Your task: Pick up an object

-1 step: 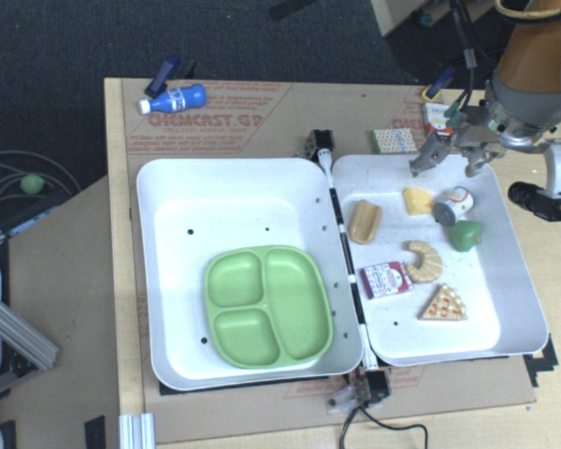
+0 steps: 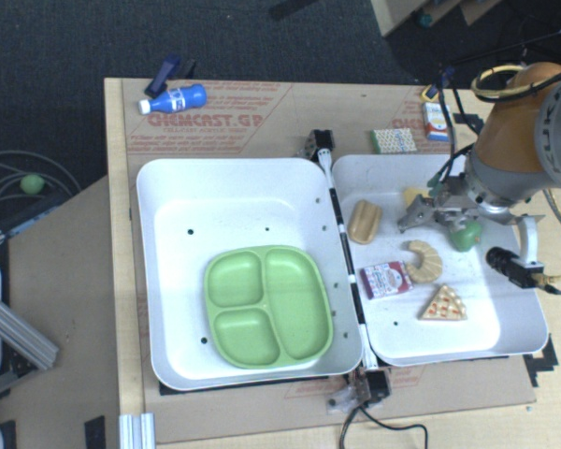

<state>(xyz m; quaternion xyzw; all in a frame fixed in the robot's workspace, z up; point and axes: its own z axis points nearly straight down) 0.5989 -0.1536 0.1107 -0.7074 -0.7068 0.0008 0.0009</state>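
Over the right bin [image 2: 519, 340], the gripper [image 2: 437, 215] hangs beside a green object [image 2: 465, 236]; whether its fingers are apart is unclear.

Tray [image 2: 266, 307] in left bin [image 2: 168, 204]; croissant [image 2: 424, 259], perhaps, in right bin [image 2: 505, 330].

Bright, even overhead light; soft shadows, slightly soft focus.

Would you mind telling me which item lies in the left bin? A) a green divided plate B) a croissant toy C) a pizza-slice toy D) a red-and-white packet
A: the green divided plate sits alone in the left bin, while the pizza slice, croissant and red-and-white packet all lie in the right bin.
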